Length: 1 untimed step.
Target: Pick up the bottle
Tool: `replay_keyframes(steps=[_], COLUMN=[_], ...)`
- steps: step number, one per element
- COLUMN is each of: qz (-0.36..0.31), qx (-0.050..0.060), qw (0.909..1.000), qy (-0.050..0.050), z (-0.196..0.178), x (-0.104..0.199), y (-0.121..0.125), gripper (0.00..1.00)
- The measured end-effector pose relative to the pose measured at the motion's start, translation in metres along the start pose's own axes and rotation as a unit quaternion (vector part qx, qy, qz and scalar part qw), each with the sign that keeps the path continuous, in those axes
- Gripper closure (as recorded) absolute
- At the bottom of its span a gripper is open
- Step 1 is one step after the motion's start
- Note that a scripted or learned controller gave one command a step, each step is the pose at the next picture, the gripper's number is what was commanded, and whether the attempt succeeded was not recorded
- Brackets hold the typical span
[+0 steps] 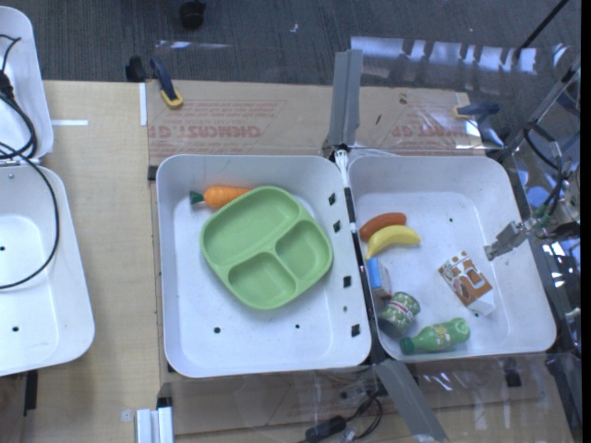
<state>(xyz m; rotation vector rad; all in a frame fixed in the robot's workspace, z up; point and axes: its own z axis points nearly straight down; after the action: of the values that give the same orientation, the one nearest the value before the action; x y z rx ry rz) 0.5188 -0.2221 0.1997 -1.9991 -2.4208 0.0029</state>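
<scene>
- Wood-grain table (111,118) carried two glossy white bins.
- Green plastic bottle (435,337) lay on its side at right bin's (434,185) near edge, long axis about left-right, cap end pointing left.
- Gripper (506,240) sat over right rim; opening couldn't be judged.
- Left bin (175,275): smooth green divided plate (266,245), orange carrot (222,195).

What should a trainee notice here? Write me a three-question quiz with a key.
1. True or false: the green bottle lies in the right bin.
2. Which toy touches the divided green plate? A banana, B carrot, C carton.
3. Fill in: the bottle rests on its ____ by the bin's near wall.

Key: 1 true. 2 B, the carrot at the plate's far-left rim. 3 side.
</scene>
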Motion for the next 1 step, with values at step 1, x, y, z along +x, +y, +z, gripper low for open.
replay_keyframes(steps=[1], qz=[-0.163], qx=[-0.002], qw=[0.9867], qy=[-0.002], z=[-0.1647], x=[0.0165], y=[-0.0039], gripper=[0.00])
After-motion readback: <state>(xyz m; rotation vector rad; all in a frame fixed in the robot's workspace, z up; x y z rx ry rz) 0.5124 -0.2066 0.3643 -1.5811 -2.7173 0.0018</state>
